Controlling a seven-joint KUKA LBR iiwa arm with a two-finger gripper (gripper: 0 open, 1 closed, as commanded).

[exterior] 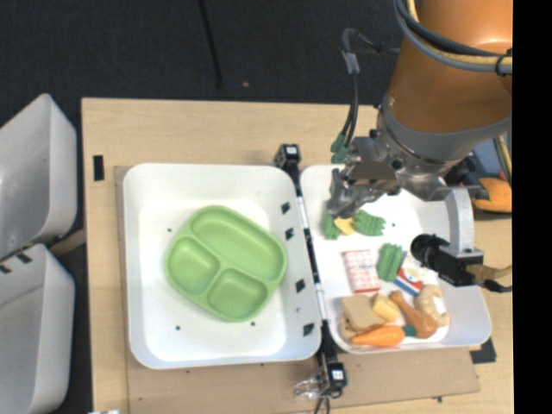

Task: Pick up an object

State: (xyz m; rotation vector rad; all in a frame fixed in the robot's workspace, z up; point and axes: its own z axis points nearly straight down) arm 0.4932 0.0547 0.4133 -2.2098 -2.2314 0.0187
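Note:
My gripper [343,203] hangs over the upper left part of the right bin [466,322], the grey arm with its orange band rising behind it. Just below the gripper lie a small green piece [331,228], a yellow piece [346,225] and a leafy green toy [369,222]. Nothing shows between the fingers. Further down the bin are a red-and-white packet [358,270], a green ridged toy [391,260], a bread slice [360,313], a carrot [378,337] and a brown sausage [410,312].
The left bin [147,317] holds a green divided plate [226,262]. A black-clipped divider [304,248] separates the two bins. The wooden bench [103,231] runs around them, with white boxes [34,188] at the far left.

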